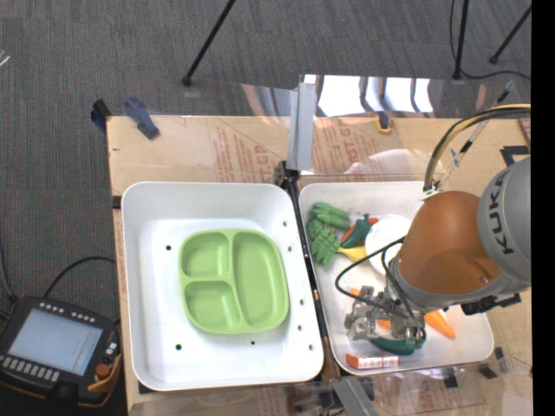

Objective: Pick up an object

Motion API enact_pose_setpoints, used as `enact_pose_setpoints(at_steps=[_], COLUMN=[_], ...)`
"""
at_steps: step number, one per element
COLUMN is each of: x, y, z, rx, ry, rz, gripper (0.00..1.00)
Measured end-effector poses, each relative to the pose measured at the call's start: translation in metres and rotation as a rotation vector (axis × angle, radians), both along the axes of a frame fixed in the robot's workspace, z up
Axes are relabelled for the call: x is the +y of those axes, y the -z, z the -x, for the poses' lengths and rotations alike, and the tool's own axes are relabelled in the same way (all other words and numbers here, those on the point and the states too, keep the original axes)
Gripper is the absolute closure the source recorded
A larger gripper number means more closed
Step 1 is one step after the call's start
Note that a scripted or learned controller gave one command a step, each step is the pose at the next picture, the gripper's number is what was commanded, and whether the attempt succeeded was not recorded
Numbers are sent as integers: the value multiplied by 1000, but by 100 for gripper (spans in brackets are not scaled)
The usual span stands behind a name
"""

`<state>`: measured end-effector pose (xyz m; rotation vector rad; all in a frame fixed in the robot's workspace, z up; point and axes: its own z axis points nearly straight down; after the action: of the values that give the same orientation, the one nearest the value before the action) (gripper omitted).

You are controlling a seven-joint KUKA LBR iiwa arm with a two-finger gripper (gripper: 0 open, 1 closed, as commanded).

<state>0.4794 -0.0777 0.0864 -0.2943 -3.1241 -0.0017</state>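
The gripper (375, 319) is low in the right bin (482, 350), right over the toys. I cannot tell if it has one. A green toy (395, 345) lies just under it. Nothing is lifted yet.

This is looking like a robotics lab or test cell, not a home or a shop. A KUKA-branded industrial arm (486, 250) is reaching in at the right of the frame over two white bins (139, 232) sitting on a bench topped with cardboard (217, 146). A teach pendant with a screen (56, 345) is lying at the lower left on grey carpet (87, 42). Black tripod legs (212, 33) are standing along the top of the frame, and loose cables (460, 141) are trailing at the upper right.
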Motion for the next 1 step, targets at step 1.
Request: enact_pose_setpoints(at_steps=[1], x=[-4], y=[-1], z=[-71], rx=[-4], ry=[55], rz=[0], gripper=[100])
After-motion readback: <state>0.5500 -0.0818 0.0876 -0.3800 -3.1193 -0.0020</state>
